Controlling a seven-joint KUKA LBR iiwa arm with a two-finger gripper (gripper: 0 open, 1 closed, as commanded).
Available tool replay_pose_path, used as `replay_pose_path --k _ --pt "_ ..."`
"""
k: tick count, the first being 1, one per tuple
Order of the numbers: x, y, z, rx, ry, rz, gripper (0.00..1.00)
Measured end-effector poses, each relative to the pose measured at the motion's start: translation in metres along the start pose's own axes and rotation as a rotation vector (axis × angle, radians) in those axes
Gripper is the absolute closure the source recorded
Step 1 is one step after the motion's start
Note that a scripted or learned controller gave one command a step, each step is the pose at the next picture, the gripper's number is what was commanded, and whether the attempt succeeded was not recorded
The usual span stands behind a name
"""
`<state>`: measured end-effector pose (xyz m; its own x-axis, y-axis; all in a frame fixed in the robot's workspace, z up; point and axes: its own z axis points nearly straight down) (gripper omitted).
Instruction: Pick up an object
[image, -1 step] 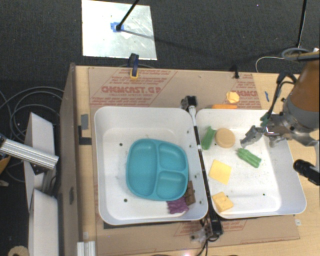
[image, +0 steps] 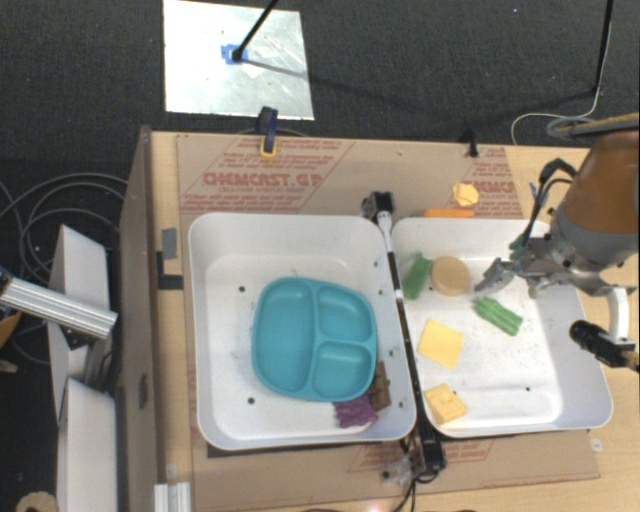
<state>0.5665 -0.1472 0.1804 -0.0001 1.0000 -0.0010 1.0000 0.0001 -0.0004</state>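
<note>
On your left, the left bin (image: 215, 330) holds a blue plate (image: 313, 340) with three parts. Just by its lower right edge lie a purple thing (image: 352, 412) and a small brown thing (image: 381, 388), close to the wall between the bins.

Move across to the right bin (image: 560, 400). First you see a green piece (image: 416, 276) leaning by the middle wall, with a round tan thing (image: 450, 276) just beside it. Below them lies a flat yellow square (image: 440, 343), and lower down a smaller yellow chunk (image: 445, 403). A little more to the right lies a green stick (image: 498, 316).

The jaws (image: 510, 275) hang just above the green stick, at the end of the arm (image: 600, 200). They look spread apart, and nothing sits between them.

So the pick is not done yet. Every thing lies in its bin. I think the green stick is the one to go for. You have to go down, close on it and lift.
</note>
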Motion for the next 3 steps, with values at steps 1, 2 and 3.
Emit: replay_pose_path --k 1,2,3 --pt "-0.01 -0.002 0.095 -0.015 -0.009 0.0 0.0" --pt "-0.05 0.018 0.095 -0.006 -0.002 0.0 0.0" --pt "-0.048 0.018 0.084 -0.007 0.0 -0.001 1.0"
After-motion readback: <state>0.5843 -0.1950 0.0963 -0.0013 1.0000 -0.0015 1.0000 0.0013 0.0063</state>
